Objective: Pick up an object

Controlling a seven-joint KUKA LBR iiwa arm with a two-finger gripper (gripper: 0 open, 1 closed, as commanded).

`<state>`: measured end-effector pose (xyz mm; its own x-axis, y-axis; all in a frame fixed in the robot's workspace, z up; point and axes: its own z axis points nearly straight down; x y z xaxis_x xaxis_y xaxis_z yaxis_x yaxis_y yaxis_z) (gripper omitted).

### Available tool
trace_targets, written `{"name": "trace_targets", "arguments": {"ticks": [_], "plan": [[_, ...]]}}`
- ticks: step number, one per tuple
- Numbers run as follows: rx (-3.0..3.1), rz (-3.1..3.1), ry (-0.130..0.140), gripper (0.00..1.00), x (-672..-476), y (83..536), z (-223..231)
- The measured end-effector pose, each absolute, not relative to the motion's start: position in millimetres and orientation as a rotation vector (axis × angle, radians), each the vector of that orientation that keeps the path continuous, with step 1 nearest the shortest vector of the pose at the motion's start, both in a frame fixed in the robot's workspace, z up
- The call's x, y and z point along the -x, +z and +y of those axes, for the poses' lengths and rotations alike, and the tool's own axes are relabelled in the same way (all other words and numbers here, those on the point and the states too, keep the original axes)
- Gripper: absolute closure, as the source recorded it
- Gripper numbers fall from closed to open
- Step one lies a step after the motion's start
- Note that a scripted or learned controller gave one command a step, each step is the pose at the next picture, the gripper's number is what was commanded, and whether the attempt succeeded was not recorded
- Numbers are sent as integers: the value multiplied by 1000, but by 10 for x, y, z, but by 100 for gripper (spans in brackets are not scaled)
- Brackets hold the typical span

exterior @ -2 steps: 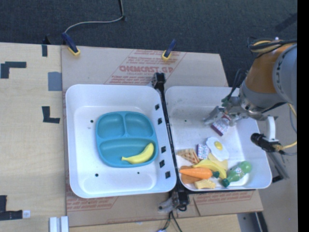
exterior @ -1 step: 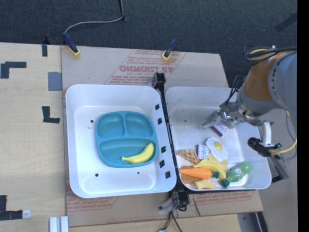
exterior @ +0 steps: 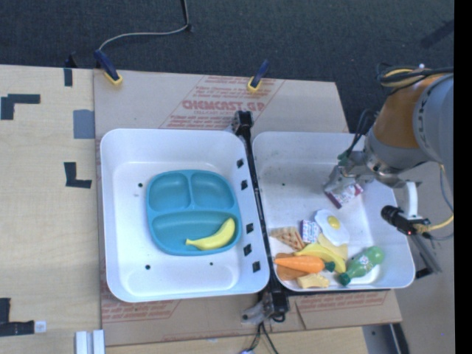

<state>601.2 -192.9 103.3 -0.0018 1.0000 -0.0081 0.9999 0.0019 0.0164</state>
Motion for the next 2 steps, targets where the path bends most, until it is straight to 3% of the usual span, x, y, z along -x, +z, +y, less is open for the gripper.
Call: {"name": "trace_targets", "arguments": {"ticks": [1,2], "plan": [[-2206,2211,9,0,-6014,1037,-1928],[-2203,2208,7,100,-6016,1136,-1940]]}}
